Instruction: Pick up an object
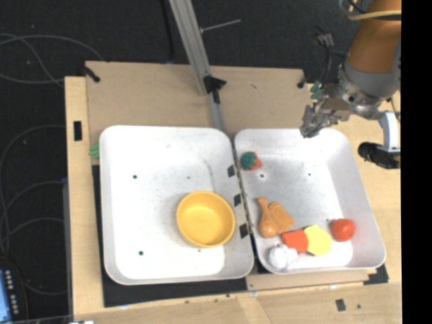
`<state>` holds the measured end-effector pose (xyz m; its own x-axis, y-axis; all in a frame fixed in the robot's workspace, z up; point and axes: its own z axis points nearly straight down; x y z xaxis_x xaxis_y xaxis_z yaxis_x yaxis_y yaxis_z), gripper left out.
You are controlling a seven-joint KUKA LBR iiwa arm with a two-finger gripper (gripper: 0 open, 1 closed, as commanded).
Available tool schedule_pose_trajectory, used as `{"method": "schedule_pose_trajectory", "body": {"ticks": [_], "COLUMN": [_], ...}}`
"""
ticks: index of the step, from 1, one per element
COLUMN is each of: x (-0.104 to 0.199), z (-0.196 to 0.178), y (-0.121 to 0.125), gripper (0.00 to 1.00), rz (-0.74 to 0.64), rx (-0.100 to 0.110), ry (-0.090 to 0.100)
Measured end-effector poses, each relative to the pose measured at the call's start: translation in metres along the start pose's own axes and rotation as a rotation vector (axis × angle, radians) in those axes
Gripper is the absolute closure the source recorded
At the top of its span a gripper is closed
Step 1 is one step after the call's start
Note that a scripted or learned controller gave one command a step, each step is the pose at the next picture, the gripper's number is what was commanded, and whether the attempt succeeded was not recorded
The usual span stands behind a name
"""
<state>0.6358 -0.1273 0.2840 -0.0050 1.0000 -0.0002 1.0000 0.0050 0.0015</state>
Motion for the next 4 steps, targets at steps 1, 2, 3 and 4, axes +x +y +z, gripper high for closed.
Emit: {"method": "schedule_pose_trajectory", "body": {"ticks": [1, 2, 3, 4], "x": [0.045, 0.092, 0.142, 0.197], "z": [-0.004, -0.004, 0.016, 0.032], "y": [-0.019, -0.044, -0.062, -0.079], "gripper": [1.00, 1.00, 1.00, 1.00], "rz": [-0.001, -0.002, -0.001, -0.002], "rx": [0.001, 0.002, 0.003, 0.003], "ry": [0.001, 0.002, 0.001, 0.001]}}
